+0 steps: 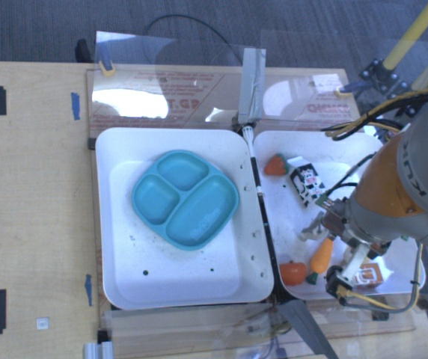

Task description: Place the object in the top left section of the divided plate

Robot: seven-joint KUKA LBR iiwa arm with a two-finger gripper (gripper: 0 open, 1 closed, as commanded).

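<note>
The blue divided plate (185, 198) lies in the left bin (117, 275) with its three sections bare. In the right bin (289, 144), my gripper (334, 244) is low over the front part, right beside an orange toy carrot (321, 255). Whether the carrot is in its grasp cannot be told from here. A red tomato (292, 273) lies just left of the carrot. Further back sit a small orange-red fruit with a green top (274, 165) and a black-and-white toy (306, 182).
A small orange-and-white packet (368, 275) lies under the wrist at the right bin's front. Black cables (349, 178) loop from the arm over that bin. A raised divider (257, 200) separates the bins. Clear plastic sheets stand behind both.
</note>
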